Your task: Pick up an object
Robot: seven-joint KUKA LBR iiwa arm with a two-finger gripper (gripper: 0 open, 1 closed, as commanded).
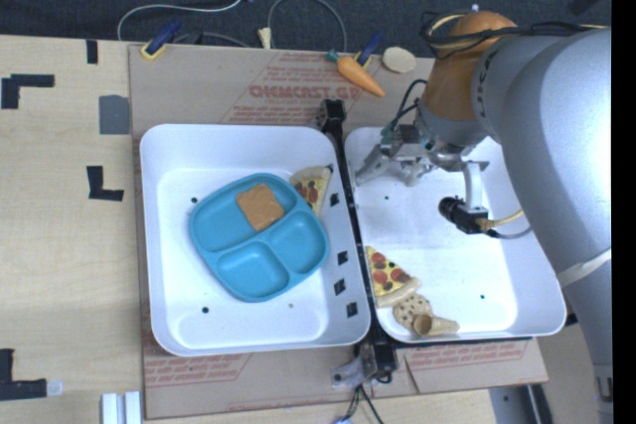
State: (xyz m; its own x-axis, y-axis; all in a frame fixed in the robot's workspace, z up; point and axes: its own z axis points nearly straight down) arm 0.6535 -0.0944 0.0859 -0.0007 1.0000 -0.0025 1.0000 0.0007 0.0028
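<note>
1. The grey arm [556, 124] takes up the right of the view, smooth and rounded; its upper reach is cut off by the frame edge, and its bulk hides the far right corner of the right bin [502, 298].
2. The surface [60, 243] is pale wood with dark angular marks, overlaid by a brown printed cardboard sheet [288, 89] beneath both bins.
3. The left bin [164, 243] is a shallow white tray with rounded corners, touching the right bin along a dark central seam.
4. A glossy blue plastic plate [260, 248] with divided compartments lies tilted in the left bin.
5. The end effector [402, 159] sits low over the upper left of the right bin, a tangle of dull metal parts; whether it is open or closed cannot be told, and nothing is seen between its parts.
6. A black cable fitting [462, 213] hangs just beside it.
7. An orange toy carrot [358, 76] rests on the cardboard above the bins, near a pale oval piece [399, 61].
8. A toy pizza slice [388, 275] with red dots lies in the right bin's lower left.
9. A second slice [312, 186] sits in the left bin, partly tucked under the plate's rim.
10. A flat tan square like toast [261, 207] lies on the plate's upper compartment.
11. A speckled cookie [408, 310] touches a small tan cone [435, 324], whose shape is hard to make out.
</note>
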